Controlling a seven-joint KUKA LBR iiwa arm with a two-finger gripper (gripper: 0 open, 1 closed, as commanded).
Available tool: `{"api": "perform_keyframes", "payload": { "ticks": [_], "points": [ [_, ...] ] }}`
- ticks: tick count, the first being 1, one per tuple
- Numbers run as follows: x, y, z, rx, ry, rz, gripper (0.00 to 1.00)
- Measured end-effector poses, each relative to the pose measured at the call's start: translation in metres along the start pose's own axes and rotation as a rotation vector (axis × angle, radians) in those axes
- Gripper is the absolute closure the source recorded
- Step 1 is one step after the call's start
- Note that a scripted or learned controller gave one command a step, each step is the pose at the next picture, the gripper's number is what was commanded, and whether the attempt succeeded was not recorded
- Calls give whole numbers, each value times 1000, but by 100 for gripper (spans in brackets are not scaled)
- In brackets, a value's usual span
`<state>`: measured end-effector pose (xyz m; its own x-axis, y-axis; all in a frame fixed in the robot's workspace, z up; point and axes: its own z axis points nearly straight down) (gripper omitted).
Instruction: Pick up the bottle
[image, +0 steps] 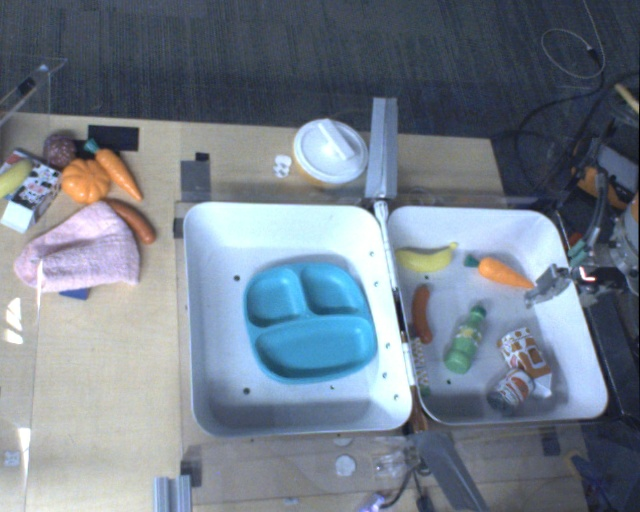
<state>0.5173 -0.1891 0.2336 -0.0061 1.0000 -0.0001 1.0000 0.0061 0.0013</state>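
The green bottle (464, 340) lies on its side in the middle of the right bin (573, 345), cap toward the far side. My gripper (553, 282) hangs low at that bin's right rim, to the right of the bottle and a little beyond it. It sits just past the tip of a toy carrot (503, 272). A clear gap separates the gripper from the bottle, and nothing shows in its grasp.
The right bin also holds a banana (426, 259), a brown sausage (422, 312) left of the bottle and a crumpled orange-and-white pack (520, 368) at its right. A blue divided tray (311, 320) lies in the left bin (215, 300). A white lidded bowl (330, 152) and toy food stand outside the bins.
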Motion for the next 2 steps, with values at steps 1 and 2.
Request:
{"api": "perform_keyframes", "payload": {
  "ticks": [1,2],
  "points": [
    [108,24,117,2,1,194,0],
    [55,-17,143,-14,-2,83,0]
  ]
}}
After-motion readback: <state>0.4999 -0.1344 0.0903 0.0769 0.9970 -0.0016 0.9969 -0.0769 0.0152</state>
